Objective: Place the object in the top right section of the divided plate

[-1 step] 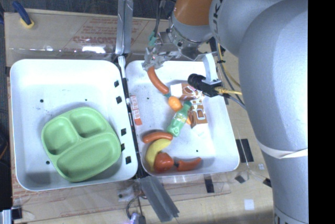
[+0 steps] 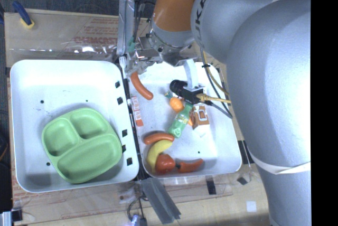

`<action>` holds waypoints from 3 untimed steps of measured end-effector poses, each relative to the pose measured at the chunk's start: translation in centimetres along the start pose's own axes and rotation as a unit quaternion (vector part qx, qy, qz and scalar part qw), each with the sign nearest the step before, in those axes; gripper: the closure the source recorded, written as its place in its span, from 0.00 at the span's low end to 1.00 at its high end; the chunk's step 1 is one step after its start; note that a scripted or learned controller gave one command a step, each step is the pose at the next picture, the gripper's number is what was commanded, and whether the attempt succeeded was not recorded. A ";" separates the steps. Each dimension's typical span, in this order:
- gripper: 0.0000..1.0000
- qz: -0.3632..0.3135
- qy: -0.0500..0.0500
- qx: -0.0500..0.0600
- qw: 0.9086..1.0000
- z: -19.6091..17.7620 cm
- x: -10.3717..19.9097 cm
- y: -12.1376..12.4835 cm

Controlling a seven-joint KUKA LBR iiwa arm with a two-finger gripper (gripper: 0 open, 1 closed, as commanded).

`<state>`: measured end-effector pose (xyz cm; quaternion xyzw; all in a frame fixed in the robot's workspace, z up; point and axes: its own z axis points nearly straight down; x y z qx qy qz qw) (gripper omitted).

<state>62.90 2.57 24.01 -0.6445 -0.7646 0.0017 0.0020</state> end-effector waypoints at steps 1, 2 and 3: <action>1.00 0.053 0.000 0.000 0.999 2.5 6.3 -5.8; 1.00 0.064 0.000 -0.001 0.998 2.0 7.7 -4.9; 1.00 -0.054 -0.001 -0.004 0.999 12.5 8.2 -2.6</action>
